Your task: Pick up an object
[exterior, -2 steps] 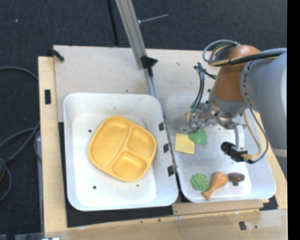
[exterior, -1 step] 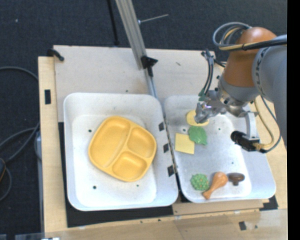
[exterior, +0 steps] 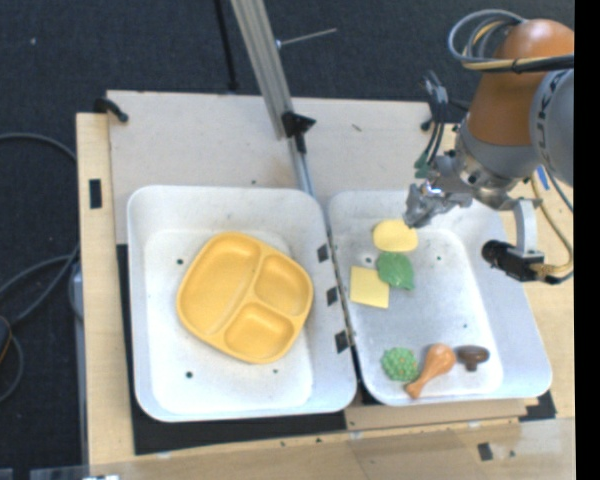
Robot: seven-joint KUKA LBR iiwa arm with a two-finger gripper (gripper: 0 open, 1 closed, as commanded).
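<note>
In the left bin (exterior: pixel 150 268) lies a yellow divided tray (exterior: pixel 244 295), turned a little on its corner, with three compartments and nothing in them. A grey metal post (exterior: pixel 265 58) rises slanted from the bench behind the seam between the two bins.

I take the pale yellow piece (exterior: pixel 394 236) in the right bin (exterior: pixel 500 298) as the landmark for the rest. It lies in the far part of that bin, close to the back wall. Just on its near side, touching or almost touching it, is a green leafy piece (exterior: pixel 396 270). To the near-left of the landmark lies a flat yellow square (exterior: pixel 369 288), like a cheese slice. Well apart from the landmark, toward the near wall, there are a small green broccoli-like piece (exterior: pixel 400 364), an orange drumstick (exterior: pixel 432 366) and a small brown mushroom-like piece (exterior: pixel 471 356), the three close together in a row.

The gripper (exterior: pixel 421 208) hangs just at the far-right of the landmark, almost above its edge. Whether it is open or closed I cannot tell, because this part is dark and small.

I judge the pale yellow piece to be the target. It lies to the near-left of the gripper, and its long axis runs about left to right, so the coming move needs only a short shift and a descent
</note>
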